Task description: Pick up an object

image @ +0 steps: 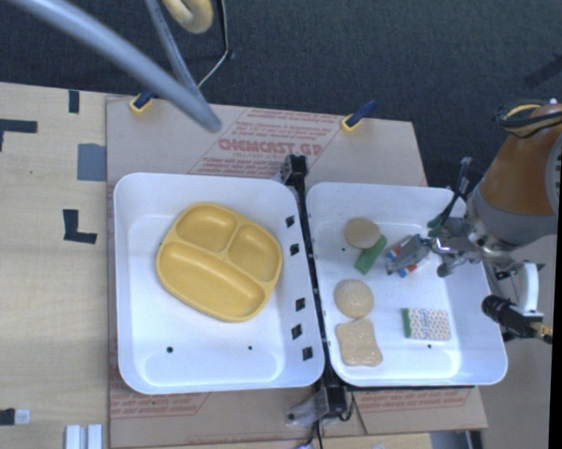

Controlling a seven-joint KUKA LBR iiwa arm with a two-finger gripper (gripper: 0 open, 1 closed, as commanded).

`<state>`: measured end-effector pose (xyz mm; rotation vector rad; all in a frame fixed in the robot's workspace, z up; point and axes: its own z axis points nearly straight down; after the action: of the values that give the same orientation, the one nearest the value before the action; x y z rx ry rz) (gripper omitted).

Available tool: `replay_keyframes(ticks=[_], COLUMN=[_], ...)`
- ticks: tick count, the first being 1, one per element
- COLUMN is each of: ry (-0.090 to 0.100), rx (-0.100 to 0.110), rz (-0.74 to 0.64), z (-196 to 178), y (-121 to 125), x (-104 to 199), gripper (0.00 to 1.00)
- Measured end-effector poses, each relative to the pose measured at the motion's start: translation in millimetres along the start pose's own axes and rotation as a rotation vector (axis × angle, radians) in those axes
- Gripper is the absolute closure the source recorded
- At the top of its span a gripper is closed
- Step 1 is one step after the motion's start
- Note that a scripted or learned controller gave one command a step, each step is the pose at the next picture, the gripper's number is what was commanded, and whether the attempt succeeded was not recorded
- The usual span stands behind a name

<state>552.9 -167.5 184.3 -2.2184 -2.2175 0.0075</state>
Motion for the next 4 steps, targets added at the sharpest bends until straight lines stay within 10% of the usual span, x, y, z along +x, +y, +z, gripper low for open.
replay_keyframes(ticks=[2,3,4], ry=[0.000,-0.002,-0.001], rx=[-0.013,-0.015,-0.011], rz=[0.001,-0.002,-0.003], z=[96.1,86.2,25.0], y=[2.0,2.3,7.1], x=[1.0,1.8,7.3], gripper=[0.00,1.00,1.00])
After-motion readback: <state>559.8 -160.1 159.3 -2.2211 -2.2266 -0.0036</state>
